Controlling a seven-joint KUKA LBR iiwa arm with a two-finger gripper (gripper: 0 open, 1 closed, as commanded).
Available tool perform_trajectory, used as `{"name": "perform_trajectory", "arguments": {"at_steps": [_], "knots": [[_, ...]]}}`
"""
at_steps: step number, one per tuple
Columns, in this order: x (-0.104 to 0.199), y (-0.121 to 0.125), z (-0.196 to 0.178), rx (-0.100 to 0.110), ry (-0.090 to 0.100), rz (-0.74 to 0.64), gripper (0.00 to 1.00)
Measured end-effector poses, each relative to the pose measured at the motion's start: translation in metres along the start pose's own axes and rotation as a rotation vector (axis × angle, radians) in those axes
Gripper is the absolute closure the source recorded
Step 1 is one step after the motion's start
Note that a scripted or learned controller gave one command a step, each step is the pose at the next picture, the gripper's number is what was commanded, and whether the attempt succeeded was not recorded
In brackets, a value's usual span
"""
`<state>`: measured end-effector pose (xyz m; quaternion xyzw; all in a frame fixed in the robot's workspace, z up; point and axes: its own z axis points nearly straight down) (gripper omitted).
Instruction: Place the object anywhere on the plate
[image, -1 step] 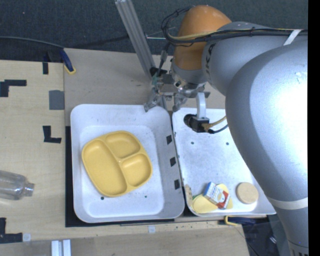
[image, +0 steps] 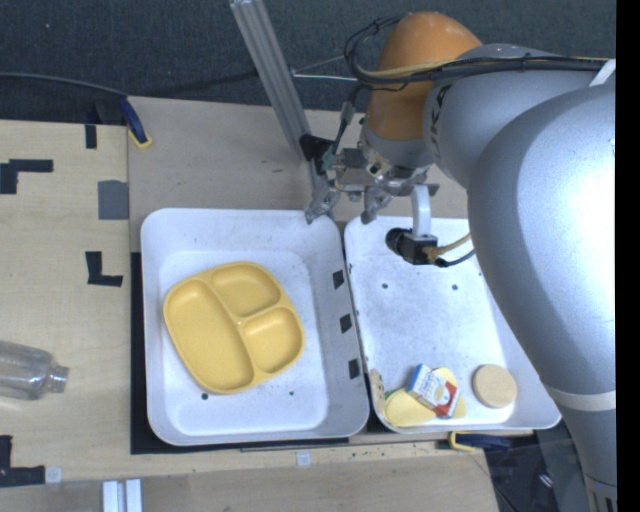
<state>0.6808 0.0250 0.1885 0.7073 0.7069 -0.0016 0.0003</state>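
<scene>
Camera view: object (image: 434, 390) well below hand (image: 346, 208).

We see the grey arm (image: 540, 200) entering from the right, its orange band (image: 415, 70) above the wrist. The gripper (image: 346, 207) hangs at the far edge of the bins, over the seam between them, its two fingers (image: 320, 205) pointing down, spread apart with nothing between them.
</scene>
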Motion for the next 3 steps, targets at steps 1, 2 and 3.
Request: {"name": "perform_trajectory", "arguments": {"at_steps": [1, 2, 3], "knots": [[0.019, 0.000, 0.000, -0.001, 0.001, -0.003, 0.00], [0.038, 0.000, -0.022, -0.003, 0.004, -0.003, 0.00], [0.030, 0.000, -0.004, 0.001, 0.000, -0.001, 0.00]]}}
